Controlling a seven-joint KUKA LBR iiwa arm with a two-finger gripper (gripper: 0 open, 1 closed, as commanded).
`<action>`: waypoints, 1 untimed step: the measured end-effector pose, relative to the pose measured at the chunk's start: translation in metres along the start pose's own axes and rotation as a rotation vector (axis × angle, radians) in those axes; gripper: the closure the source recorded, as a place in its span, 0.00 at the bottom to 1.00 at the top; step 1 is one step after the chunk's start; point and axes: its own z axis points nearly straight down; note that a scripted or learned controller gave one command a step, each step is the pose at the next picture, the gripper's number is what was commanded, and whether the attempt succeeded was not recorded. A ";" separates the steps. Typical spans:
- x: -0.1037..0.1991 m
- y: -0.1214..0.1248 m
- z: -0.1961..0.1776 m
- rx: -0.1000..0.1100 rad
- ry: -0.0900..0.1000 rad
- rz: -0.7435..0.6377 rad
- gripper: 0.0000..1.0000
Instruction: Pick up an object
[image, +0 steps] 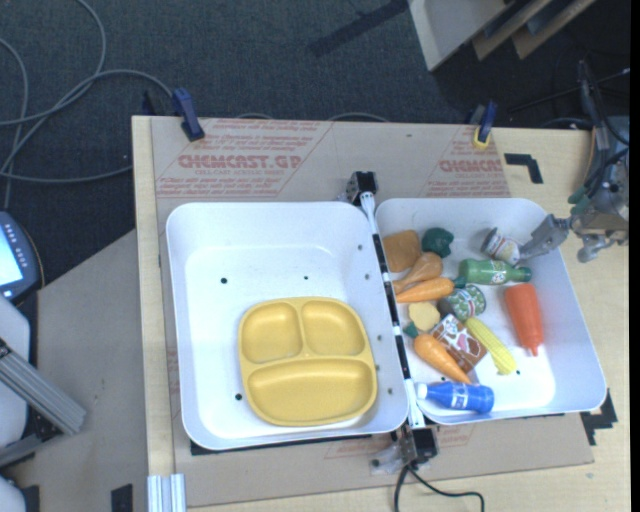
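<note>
Dark carpet with loose cables surrounds a tan cardboard-covered bench (300, 160) printed with red lettering, held by two blue clamps at its far edge. Left white plastic bin (200, 260) holds one yellow three-compartment plastic tray (305, 360), lying flat toward the near side. Right white plastic bin (575, 340) holds the clutter: a brown bread-like piece (402, 249) at the far left corner, an orange toy carrot (425, 290) just below it, a dark green round item (437, 239) beside it, a second orange carrot (440, 357) lower down touching a red-brown printed packet (462, 338), a blue plastic bottle with white label (458, 397) lying on its side at the near edge, a yellow corn-like piece (492, 345), a green bottle lying flat (492, 271), a small silver-grey can (499, 245) near the far wall, and a red-orange cylinder-shaped toy (524, 316) on the right. Grey two-finger gripper (550, 238) sits over the bin's far right corner, just right of the silver can; nothing seen between its fingers, and cannot tell how far apart they are.
</note>
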 end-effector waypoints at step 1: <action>-0.019 -0.035 0.101 0.012 0.004 0.004 0.00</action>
